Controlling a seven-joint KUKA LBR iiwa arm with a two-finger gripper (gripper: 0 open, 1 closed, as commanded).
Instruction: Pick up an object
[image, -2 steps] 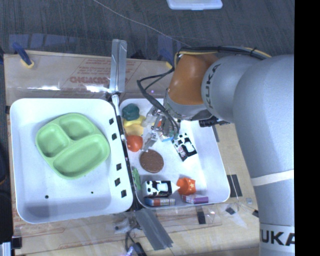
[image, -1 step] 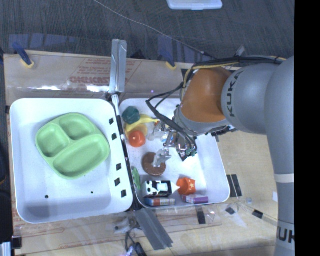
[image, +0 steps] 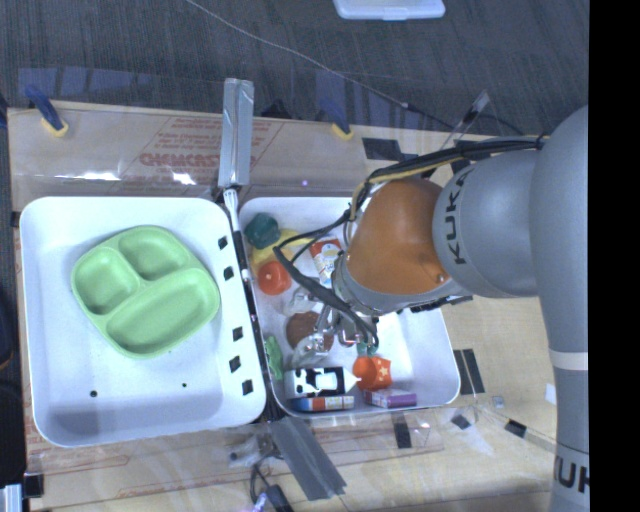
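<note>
Two shallow white bins sit side by side on the bench (image: 150, 465), both smooth, rounded-cornered plastic. The left bin (image: 60, 390) holds one thing: a pale green plate (image: 146, 290) with three compartments, glossy and soft-edged, lying toward ten o'clock of centre.

The right bin (image: 430, 365) is a jumble. At its eleven o'clock lies one dark green round lump (image: 263, 231); below that, one orange ball (image: 273, 278); near the middle, one brown rounded piece (image: 300, 327). Along the six o'clock wall I count one black-and-white box (image: 318, 380), one orange toy (image: 374, 372) with a green top, one flat purple packet (image: 390, 399) and one slim stick (image: 322, 403).

The arm's orange band (image: 395, 245) bulges over the bin's middle. The claw (image: 335, 335) hangs low beside the brown piece; whether it is wide or closed, I cannot tell.
</note>
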